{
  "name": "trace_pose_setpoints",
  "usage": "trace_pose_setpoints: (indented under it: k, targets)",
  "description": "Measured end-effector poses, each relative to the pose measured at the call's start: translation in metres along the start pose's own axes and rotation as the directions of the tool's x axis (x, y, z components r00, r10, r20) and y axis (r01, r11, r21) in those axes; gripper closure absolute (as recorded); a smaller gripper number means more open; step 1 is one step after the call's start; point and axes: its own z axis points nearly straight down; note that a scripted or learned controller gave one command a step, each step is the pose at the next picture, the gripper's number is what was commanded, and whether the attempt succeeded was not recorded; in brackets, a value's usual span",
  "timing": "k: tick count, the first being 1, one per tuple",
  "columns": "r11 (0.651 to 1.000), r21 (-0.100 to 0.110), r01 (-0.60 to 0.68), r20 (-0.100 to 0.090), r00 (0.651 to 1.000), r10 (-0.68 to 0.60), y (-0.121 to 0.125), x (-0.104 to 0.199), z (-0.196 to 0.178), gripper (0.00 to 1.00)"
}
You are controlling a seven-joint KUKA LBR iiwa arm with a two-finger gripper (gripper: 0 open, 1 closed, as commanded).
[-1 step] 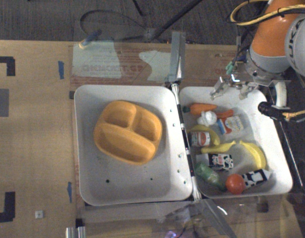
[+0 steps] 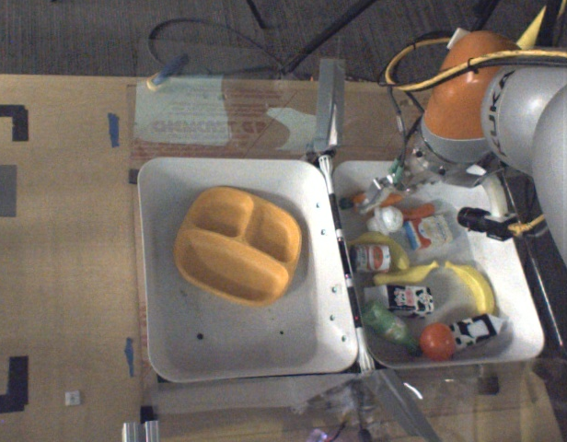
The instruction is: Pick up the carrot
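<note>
Okay, arm's in over the right bin (image 2: 527, 316) from the right, wrist bent down toward the bin's far-left corner. Gripper (image 2: 394, 184) sits low at the top of the clutter. I can't tell from this angle whether the fingers are wide, narrow or holding anything; it's a blur of metal and orange there.

Carrot: my best read is the small orange piece (image 2: 420, 212) lying just below the gripper, next to a white lump (image 2: 387, 219). There's another orange bit at the far-left corner near the rim, so I'm not certain which is the carrot. Either way it's in the far end of the right bin, near the gripper.

Rest of that bin is packed: a small pouch (image 2: 429, 234), a tin with a yellow rim (image 2: 373, 254), two bananas (image 2: 475, 285), two cow-print cartons (image 2: 410, 298), something green (image 2: 385, 321), a tomato (image 2: 437, 341). Things touch or overlap, looks like they were dumped in as grasp clutter.

Left bin (image 2: 173, 339) holds a yellow divided tray (image 2: 237, 243), flat near its middle, well apart from the arm.

Pose suits a top-down grab at that corner. Risk, I'd say: the bin wall and the white lump crowd the approach.
</note>
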Motion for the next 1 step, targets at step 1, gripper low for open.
trace_pose_setpoints:
  k: [1]
  targets:
    - [0.995, 0.01, 0.1, -0.017, 0.995, -0.1, -0.0316, -0.0756, 0.0229, 0.0]
